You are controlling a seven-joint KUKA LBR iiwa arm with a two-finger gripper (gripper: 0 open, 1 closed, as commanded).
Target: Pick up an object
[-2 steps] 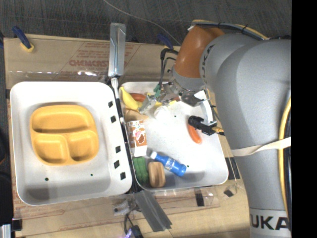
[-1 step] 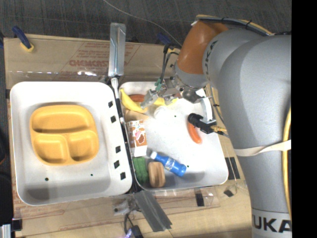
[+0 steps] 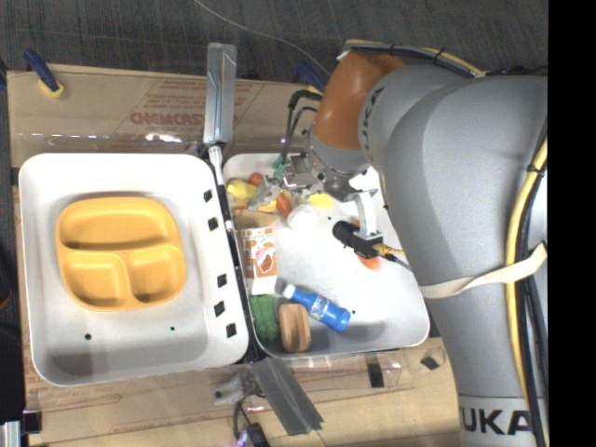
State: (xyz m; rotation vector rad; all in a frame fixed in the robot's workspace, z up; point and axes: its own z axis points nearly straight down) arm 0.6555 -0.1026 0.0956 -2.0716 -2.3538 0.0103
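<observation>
Gripper (image 3: 296,177) dips into right bin's (image 3: 402,296) far-corner clutter, prob. hunting a pick; open/closed state: can't tell.

Right bin (image 3: 410,329) centre lies open; clutter (image 3: 270,194) crowds its left side.

1. Arm (image 3: 438,156) — grey, with an orange band above the claw (image 3: 296,177).
2. Tray (image 3: 119,251), far left of the claw — yellow.
3. Bottle (image 3: 319,307), below the claw — blue, white cap.
4. Both bins (image 3: 56,343) — white.
5. Block (image 3: 294,327) beside the bottle — tan wood.
</observation>
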